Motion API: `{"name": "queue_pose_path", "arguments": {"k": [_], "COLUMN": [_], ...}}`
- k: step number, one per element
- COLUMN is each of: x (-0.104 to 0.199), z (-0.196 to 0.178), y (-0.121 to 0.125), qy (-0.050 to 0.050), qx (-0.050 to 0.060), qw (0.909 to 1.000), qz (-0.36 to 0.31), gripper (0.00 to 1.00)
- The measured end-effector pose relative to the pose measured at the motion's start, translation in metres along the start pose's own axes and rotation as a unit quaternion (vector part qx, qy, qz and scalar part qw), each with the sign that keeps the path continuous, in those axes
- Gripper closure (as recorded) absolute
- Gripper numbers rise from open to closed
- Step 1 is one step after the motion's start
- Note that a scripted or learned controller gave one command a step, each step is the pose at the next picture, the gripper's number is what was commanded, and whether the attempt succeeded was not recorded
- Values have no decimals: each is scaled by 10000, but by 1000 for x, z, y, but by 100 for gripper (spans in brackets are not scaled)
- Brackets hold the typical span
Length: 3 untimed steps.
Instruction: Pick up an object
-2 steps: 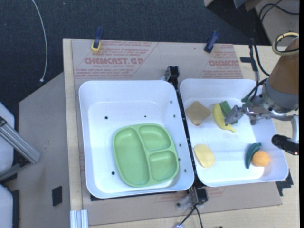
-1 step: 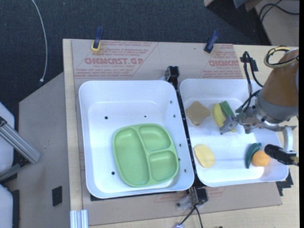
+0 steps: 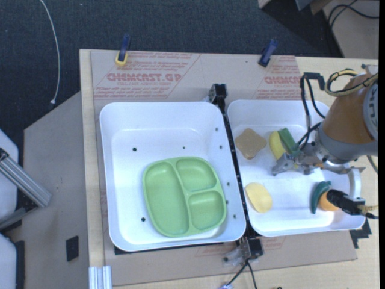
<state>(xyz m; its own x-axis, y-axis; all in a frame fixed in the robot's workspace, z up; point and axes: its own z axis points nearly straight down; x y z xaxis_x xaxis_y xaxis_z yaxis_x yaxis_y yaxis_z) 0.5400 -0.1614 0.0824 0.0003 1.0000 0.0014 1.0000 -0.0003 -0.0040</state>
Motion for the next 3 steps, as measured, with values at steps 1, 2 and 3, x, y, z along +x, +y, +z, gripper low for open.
{"name": "queue_pose_path", "arguments": {"k": [1, 2, 3], "x": [0, -9, -14], "z": [-12, -58, -103], "y": [1, 3, 1], "qy": [-7, -20, -20], "qx": [-23, -46, -48], "qw": [10000, 10000, 10000], "qz": [0, 3, -1], "gripper": [100, 100, 100]}}
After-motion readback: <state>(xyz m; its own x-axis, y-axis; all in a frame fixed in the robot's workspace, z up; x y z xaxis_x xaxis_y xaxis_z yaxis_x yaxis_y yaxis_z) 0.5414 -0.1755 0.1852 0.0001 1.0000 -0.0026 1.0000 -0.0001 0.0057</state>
